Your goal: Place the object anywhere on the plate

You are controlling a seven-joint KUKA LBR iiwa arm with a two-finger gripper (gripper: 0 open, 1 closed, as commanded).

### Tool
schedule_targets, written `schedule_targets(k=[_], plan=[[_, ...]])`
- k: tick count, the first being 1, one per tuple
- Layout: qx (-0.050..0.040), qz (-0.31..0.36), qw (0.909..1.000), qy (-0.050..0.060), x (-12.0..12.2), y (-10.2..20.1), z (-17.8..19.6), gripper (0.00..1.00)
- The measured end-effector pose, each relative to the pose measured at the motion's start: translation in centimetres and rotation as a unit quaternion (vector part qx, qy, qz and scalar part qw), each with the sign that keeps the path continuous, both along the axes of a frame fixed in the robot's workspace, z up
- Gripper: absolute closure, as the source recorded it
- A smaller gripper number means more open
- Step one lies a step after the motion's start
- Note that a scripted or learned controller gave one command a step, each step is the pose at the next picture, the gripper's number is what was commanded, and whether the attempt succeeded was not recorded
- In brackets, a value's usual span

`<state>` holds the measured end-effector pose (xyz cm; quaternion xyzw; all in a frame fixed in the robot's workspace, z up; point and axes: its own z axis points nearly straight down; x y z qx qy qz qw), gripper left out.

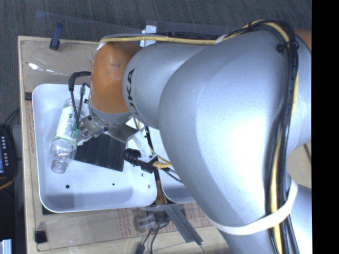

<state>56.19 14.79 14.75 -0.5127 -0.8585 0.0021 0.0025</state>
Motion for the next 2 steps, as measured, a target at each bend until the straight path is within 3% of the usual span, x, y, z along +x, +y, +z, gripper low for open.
schedule_targets(k=[1, 2], plan=[[-0.0004, -0.144, 0.9896, -0.002, 5.8, -5.4, 4.4, 1.00], [-0.0013, -0.192, 0.9813, 0.000, 3.1, -2.9, -2.2, 1.00]])
